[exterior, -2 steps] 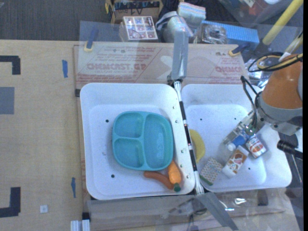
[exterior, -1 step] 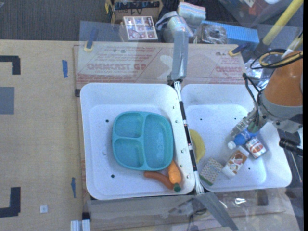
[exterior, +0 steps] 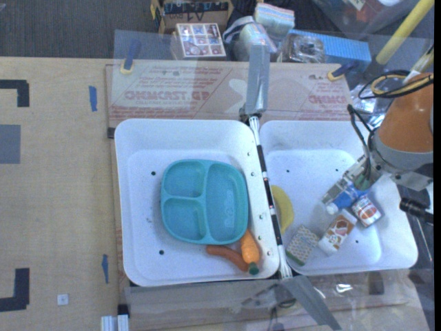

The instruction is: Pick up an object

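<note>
Gripper [exterior: 342,193] is down in the right bin [exterior: 303,143], low over a cluster. I can't tell its state, nor whether it has hold of anything.

Right at its tip lies a blue-white bottle [exterior: 342,198]. Just beyond, toward the near wall, are a can [exterior: 368,211] and a small carton [exterior: 337,232]. Further left of the tool are a patterned block [exterior: 302,244] and a yellow piece [exterior: 282,207] against the divider.

I judge the bottle the likeliest target. I'd come straight down and close across its narrow width, avoiding the can.

Open room lies behind the tool, on the bin's far floor. The left bin holds a teal tray [exterior: 204,202] and a carrot [exterior: 249,248].
</note>
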Controlling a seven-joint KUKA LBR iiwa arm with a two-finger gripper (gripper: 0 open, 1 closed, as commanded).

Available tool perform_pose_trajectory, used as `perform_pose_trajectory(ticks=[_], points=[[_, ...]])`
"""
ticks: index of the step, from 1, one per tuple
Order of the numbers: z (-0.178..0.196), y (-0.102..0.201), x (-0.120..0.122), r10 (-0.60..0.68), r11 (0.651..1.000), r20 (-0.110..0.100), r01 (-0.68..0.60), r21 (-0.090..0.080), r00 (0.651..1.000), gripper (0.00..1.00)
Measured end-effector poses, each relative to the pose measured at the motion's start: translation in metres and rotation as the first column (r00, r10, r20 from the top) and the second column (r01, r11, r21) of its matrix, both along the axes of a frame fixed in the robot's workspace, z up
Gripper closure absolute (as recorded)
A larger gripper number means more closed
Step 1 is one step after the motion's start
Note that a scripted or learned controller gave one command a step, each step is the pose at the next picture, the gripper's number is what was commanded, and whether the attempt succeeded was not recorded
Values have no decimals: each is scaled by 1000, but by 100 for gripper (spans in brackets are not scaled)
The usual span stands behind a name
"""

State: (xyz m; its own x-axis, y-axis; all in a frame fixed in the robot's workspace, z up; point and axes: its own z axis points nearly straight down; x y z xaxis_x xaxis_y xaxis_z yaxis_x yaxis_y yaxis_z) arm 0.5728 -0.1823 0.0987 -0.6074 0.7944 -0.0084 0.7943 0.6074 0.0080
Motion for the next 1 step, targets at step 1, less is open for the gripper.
perform_pose_trajectory(ticks=[1], points=[[0, 0, 0, 0, 1000, 0, 0, 0, 1000, 0]])
